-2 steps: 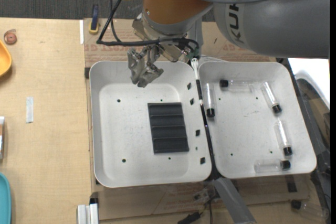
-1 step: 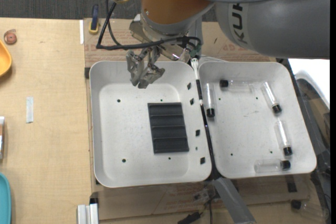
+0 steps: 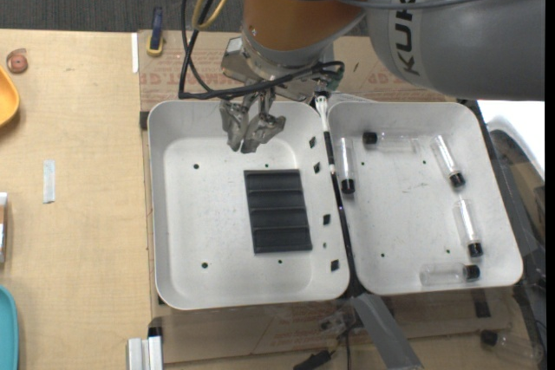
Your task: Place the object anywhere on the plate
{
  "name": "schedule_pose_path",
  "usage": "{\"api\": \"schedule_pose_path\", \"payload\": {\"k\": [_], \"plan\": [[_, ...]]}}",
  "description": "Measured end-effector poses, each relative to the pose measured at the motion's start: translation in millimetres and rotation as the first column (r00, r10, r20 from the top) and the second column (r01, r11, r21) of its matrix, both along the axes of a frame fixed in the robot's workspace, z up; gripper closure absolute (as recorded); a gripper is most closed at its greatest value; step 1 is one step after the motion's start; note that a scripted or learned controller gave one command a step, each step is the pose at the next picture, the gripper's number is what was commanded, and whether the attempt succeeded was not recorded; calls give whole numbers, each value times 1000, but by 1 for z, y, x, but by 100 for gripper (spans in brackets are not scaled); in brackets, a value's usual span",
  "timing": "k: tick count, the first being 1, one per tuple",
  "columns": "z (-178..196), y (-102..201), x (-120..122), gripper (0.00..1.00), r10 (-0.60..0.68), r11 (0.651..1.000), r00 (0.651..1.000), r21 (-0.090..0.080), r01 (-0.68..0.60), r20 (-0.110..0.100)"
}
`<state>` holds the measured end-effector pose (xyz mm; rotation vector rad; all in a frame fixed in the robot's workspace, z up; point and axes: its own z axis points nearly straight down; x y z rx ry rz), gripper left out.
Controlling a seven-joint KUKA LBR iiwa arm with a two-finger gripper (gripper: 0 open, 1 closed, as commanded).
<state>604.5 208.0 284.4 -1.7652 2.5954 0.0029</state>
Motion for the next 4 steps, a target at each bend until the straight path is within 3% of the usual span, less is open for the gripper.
{"api": "schedule_pose_path", "payload": {"k": [1, 2, 3, 4], "plan": [[-27, 9, 16, 100, 134, 991, 991, 0, -134, 1], [-27, 13, 53, 100, 194, 981, 981, 1, -194, 1], [-21, 7, -16, 100, 246, 969, 969, 0, -246, 1], [-5, 13, 16, 100, 430, 903, 903, 0, -430, 2]]}}
